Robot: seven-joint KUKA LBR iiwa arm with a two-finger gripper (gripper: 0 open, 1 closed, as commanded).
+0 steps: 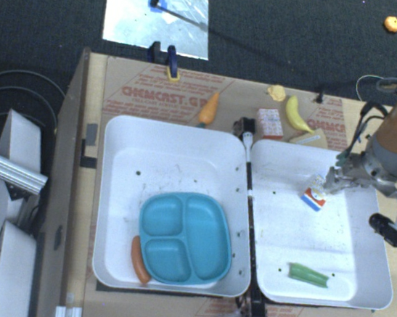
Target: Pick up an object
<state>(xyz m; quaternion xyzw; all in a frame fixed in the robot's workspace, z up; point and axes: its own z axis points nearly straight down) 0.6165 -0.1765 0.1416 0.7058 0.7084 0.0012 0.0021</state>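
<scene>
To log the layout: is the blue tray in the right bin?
No, the blue tray lies in the left bin, beside an orange sausage.

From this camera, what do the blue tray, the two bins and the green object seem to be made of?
Blue tray: probably moulded plastic, uniform colour, soft sheen, rounded compartments. Left bin and right bin: likely thin formed plastic, smooth white, rolled rims. Green object: looks like toy plastic food, even green, but too small to be sure.
</scene>
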